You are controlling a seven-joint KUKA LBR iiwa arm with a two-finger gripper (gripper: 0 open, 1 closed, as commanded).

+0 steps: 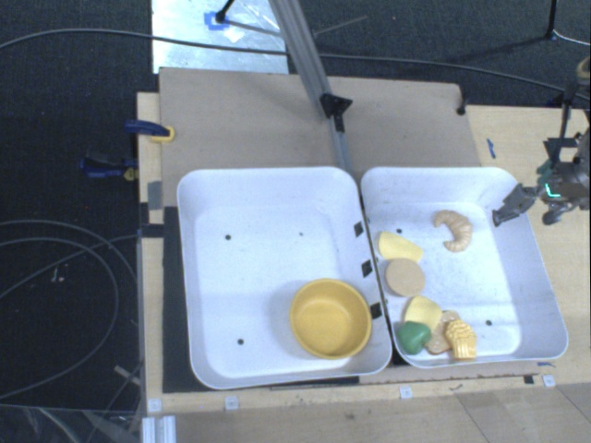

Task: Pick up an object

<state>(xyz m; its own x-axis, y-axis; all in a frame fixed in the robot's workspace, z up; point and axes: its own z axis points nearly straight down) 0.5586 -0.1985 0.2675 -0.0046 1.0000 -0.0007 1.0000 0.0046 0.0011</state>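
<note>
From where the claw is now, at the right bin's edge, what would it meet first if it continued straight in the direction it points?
Probably the croissant: the claw points left over the right bin, and the croissant lies nearest in that line. Its height is unclear, so it might pass above.

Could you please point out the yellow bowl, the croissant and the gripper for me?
yellow bowl [330,317]: camera view, its inner floor.
croissant [454,228]: camera view, its curved middle.
gripper [513,205]: camera view, its dark tip.
</note>
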